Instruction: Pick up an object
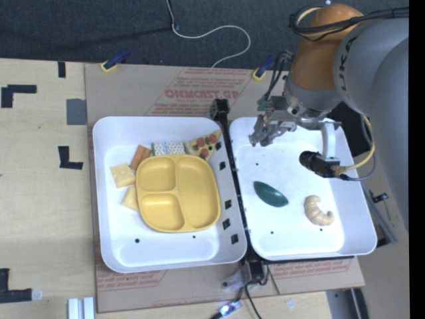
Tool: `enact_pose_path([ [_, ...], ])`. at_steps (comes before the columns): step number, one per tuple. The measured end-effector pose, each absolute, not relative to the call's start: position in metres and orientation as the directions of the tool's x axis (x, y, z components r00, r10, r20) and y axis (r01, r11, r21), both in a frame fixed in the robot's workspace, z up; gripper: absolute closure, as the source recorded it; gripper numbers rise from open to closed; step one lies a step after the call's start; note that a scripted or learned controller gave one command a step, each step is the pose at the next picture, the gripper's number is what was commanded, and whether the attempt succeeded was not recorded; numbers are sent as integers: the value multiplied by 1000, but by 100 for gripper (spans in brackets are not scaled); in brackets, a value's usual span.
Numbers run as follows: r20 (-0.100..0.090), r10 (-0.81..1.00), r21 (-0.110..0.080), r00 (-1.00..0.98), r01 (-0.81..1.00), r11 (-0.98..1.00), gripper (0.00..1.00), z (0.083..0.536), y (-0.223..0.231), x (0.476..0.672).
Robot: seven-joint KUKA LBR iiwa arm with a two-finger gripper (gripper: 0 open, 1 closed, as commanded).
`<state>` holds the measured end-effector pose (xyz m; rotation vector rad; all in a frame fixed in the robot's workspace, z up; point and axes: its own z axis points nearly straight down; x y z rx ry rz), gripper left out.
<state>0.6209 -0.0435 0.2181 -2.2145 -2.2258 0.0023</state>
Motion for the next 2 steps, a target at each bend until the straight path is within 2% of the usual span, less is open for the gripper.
enact_pose_path([
  [1,0,1000,-2,-5,1000,5,100,214,3,627],
  [2,1,1000,-1,-2,1000,2,100,216,3,635],
])
